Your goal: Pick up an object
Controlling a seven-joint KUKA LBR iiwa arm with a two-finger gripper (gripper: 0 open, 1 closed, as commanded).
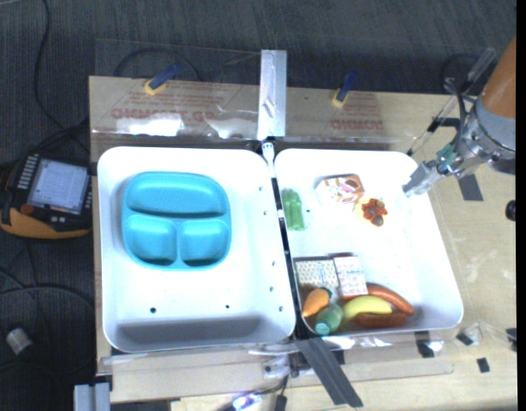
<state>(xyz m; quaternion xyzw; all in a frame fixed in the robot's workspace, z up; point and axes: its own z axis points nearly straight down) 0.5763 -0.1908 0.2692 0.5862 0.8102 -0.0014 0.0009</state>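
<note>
The hand (417,182) hangs at the right bin's (434,255) far right rim; whether it is open or closed I cannot tell. To its left, near, lie small red berries (374,210) and a white printed packet (340,188). Further left lies a green oblong piece (292,209). A yellow banana (366,307) lies well below the hand, at the near wall.

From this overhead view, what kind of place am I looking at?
Most likely a robotics lab bench set up for grasping trials. Two white bins sit side by side, one holding a blue divided tray, the other toy food like a banana. The robot's hand reaches in from the right.
</note>
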